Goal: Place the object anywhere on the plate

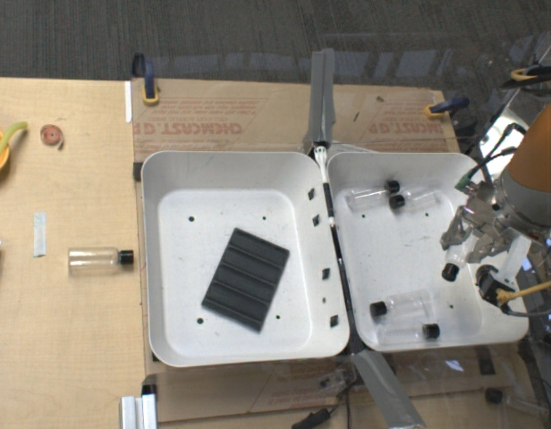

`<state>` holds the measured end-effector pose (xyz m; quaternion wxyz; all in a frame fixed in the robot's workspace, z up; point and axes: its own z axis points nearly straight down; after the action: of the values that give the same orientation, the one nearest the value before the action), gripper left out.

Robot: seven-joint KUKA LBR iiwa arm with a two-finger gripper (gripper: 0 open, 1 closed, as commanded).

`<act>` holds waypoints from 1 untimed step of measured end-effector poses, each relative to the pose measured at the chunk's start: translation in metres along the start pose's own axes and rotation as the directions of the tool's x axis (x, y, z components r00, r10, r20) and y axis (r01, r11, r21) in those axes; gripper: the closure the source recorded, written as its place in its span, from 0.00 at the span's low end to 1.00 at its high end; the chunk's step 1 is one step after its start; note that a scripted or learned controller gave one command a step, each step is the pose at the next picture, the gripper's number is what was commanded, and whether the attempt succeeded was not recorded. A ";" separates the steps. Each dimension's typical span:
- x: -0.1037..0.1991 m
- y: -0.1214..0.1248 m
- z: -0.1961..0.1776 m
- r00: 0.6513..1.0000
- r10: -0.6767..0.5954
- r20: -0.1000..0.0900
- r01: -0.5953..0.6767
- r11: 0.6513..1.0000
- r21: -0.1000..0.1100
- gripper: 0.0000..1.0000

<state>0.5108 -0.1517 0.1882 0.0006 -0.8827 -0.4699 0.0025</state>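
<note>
Small clear plastic bottles with black caps are seen in the right bin. One capped bottle is seen at the gripper, its black cap showing just below the metal claw; whether it sits between the claw tips cannot be told, nor how wide the claw stands. Two more clear bottles lie near the bin's far wall, well apart from the claw, and another pair lies near the front wall. A dark ribbed rectangular plate lies tilted in the left bin. One more bottle lies on the bench.
</note>
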 end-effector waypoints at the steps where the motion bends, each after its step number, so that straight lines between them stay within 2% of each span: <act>1: 0.033 0.064 -0.233 0.993 0.115 0.001 -0.115 0.993 0.000 1.00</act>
<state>0.5836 -0.1602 0.4206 0.0003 -0.9084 -0.4181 0.0028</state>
